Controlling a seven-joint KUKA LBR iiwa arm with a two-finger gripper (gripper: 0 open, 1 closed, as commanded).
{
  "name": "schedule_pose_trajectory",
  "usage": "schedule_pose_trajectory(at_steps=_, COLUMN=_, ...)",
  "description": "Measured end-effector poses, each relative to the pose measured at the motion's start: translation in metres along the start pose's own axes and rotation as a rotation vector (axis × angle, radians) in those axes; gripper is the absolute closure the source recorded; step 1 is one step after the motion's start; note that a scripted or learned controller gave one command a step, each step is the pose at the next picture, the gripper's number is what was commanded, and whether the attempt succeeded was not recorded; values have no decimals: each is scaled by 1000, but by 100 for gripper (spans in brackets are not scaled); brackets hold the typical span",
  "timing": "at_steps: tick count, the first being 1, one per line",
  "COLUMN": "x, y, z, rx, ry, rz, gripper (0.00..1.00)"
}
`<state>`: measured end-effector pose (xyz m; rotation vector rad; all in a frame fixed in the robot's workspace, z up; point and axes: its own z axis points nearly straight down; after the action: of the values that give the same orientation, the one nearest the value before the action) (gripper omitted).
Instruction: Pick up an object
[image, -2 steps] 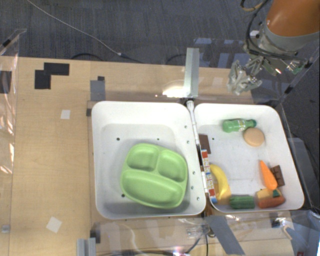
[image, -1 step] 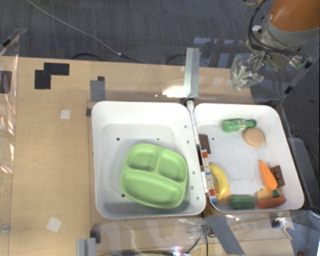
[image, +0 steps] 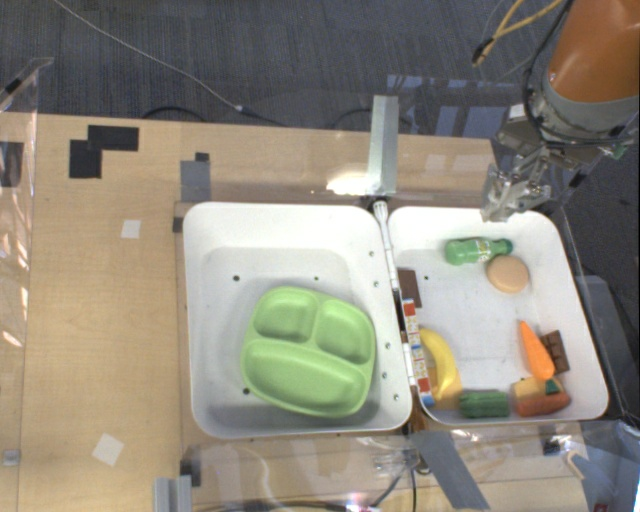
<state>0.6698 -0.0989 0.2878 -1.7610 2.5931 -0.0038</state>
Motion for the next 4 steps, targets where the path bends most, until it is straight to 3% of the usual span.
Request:
schedule_pose_trajectory(at_steps=1, x=88, y=51, z=106, rx=-6, ry=1, rz=-333, gripper=100)
schedule_pose_trajectory(at_steps=2, x=73, y=80, z=17, rx=8, ry=0, rz=36, gripper=100)
schedule_pose_trajectory(at_steps=3, x=19, y=9, z=4, rx=3, ry=-2, rz=33, gripper=100)
schedule_pose_trajectory(at_steps=4, x=18, y=7, z=-10, rx=12, ry=-7, rz=35, gripper=100)
